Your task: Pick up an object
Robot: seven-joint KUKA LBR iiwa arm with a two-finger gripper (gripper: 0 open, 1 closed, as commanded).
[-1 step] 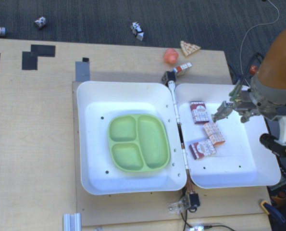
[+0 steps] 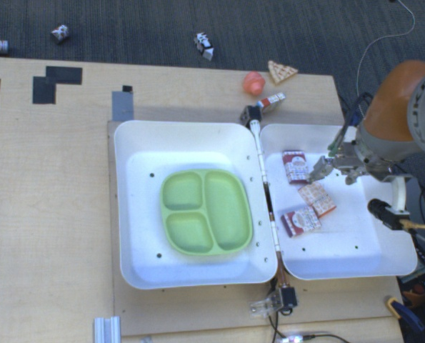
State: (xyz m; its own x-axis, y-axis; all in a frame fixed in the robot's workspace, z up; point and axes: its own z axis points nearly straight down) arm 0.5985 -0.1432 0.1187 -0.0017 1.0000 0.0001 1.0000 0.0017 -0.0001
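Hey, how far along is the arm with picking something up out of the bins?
Nothing looks picked up yet. The gripper hovers low over the right bin, beside the top red packet. All three packets, that one, the middle one and the lower one, lie on the bin floor. The grasp and the lift are left. The green tray sits in the left bin.

A robotics lab is indicated. Two white bins [image 2: 191,138] are fixed side by side on a plywood tabletop [image 2: 48,213] marked with black tape patches [image 2: 55,81]. Loose cables [image 2: 383,41] are trailed across grey carpet [image 2: 141,13], where small stray objects [image 2: 204,45] are scattered. An industrial arm [image 2: 398,113] is mounted alongside.
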